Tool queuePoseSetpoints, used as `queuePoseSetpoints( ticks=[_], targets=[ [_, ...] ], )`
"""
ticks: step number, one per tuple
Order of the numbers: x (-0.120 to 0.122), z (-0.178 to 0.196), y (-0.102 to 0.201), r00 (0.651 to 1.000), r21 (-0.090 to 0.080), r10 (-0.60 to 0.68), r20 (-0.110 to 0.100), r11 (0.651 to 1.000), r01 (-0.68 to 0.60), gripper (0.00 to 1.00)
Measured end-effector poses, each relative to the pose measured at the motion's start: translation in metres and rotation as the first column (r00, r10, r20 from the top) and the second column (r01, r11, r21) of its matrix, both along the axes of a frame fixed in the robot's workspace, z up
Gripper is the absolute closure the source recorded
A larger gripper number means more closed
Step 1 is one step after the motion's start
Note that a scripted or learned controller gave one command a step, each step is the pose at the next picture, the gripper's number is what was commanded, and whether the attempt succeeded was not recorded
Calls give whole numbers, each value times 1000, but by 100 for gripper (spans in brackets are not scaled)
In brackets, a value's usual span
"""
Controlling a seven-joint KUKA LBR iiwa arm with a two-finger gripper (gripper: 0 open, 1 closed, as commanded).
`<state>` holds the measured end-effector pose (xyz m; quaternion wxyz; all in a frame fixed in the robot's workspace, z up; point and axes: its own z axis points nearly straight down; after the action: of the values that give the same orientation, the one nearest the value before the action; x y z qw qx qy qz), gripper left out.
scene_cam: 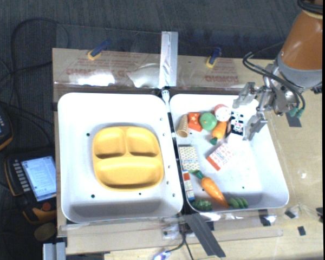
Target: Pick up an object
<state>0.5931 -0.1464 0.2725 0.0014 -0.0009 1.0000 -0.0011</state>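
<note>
Starting at the left, we see the left shallow white plastic bin [70, 161], smooth and glossy, holding a yellow moulded tray with three compartments [128, 156], rounded at the corners and matte.

Moving across the central divider, the right white bin [271, 172] carries the clutter from which something must be picked. Along its left wall lie a tan waffle-textured ice-cream cone [182, 125], a small checked card box [188, 158] and, below it, a slim printed packet [188, 186]. Next come an orange-red blocky toy [194, 121], a round green ball-like toy [208, 121], a small orange carrot-shaped piece [219, 130] and a pale round disc with a red mark [222, 111]. Lower down sit a red-and-white printed carton [221, 156], a glossy orange plastic carrot [213, 190], and dark green vegetable pieces [238, 202] near the front wall.

Further right, the two-finger metal gripper [251, 114] hangs over the bin's upper right part with its fingers spread apart, nothing between them. A small black-and-white object [236, 124] lies just beside it; we think it may be a printed box, though it is too small to be sure.

We judge the task barely begun: no object is lifted, and the descent, closing and lifting all remain.
</note>
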Motion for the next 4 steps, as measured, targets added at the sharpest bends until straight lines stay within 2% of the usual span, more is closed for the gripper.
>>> queuePoseSetpoints(
  ticks=[1,2,3,4],
  targets=[
    [30,-170,2,999,-4,37,10,999,-37,0],
    [62,-175,7,1000,-2,-6,11,1000,6,0],
    [59,-175,10,986,-2,-168,21,986,168,0],
    [34,-175,43,982,0,-186,24,983,186,0]
  ],
)
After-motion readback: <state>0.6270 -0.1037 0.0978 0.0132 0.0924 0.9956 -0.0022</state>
